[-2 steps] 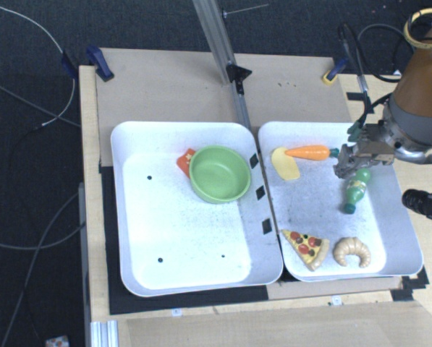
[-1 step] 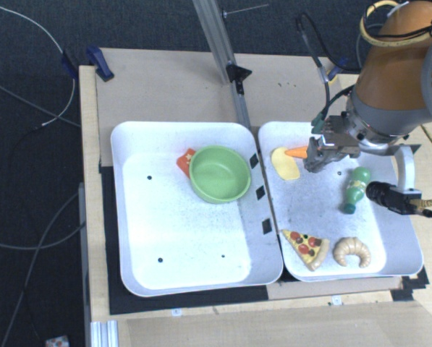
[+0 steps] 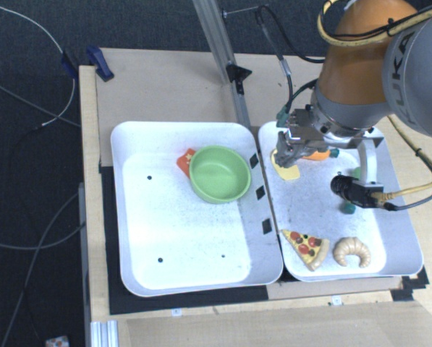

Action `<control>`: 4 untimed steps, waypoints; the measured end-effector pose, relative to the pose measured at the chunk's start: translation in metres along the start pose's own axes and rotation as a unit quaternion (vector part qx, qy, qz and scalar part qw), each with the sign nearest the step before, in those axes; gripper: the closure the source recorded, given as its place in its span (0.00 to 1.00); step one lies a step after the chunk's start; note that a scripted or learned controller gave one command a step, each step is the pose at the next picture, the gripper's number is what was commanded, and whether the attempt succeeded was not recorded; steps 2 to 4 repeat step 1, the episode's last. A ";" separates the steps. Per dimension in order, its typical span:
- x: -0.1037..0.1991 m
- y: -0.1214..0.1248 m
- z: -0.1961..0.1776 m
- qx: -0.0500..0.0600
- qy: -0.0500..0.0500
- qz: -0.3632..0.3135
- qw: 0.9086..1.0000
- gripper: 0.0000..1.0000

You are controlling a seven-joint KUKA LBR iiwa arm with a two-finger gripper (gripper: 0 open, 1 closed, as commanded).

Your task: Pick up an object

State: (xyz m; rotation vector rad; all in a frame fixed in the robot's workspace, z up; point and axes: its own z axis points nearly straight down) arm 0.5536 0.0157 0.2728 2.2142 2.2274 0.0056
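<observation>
Gripper (image 3: 288,157): over right bin's (image 3: 396,262) far-left corner, fingers closed on pale yellow piece (image 3: 287,170).
Left bin (image 3: 140,266): green bowl (image 3: 218,173) near far edge, red-orange item (image 3: 184,160) touching it.
Right bin, near edge: pizza slice (image 3: 305,247), croissant (image 3: 352,251).

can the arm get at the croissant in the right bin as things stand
Probably yes. The croissant lies by itself near the right bin's front edge, the pizza slice beside it but apart, and nothing covers it from above.
</observation>
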 end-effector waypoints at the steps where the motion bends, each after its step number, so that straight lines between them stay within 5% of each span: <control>1: 0.052 0.011 0.008 0.000 0.000 0.000 1.000 1.00; 4: 0.052 0.011 0.008 0.000 0.000 0.000 1.000 1.00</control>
